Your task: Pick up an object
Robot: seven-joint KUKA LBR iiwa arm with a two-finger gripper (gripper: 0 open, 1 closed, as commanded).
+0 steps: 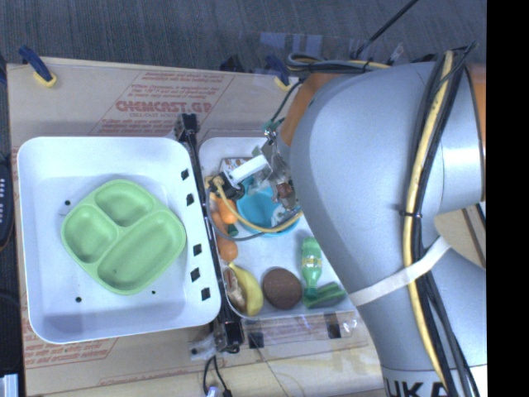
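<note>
Grey and bulky, the arm (372,180) fills the right side of the view closest to the lens, with yellow and black cables and a pale strap running over its casing. It bends down over the right bin (252,259) and hides that bin's right half. Under everything lies the desk (107,98), covered by a brown printed sheet that is held down by a blue clamp (37,66) at the far left corner.

Next in size is the left bin (33,222), white and shallow, touching the right bin along a seam set with black clips. A pale green divided plate (124,234) with three compartments lies flat in the middle of the left bin, tilted diagonally to the walls.

All the loose things that could be picked sit in the right bin. A blue bowl (258,209) rests in its far half, just under the gripper (277,170), which hangs low at the bowl's far right edge. Whether the gripper is open or closed cannot be told, since the wrist covers it, and nothing can be seen held in it.

At the near end, a yellow banana (248,292) lies by the seam, with a brown round fruit (282,288) just beside it. A green bottle (311,263) stands next to that fruit, partly under the arm, and a dark green piece (325,294) lies at its foot. An orange carrot (221,213) lies along the seam, left of the bowl.
</note>
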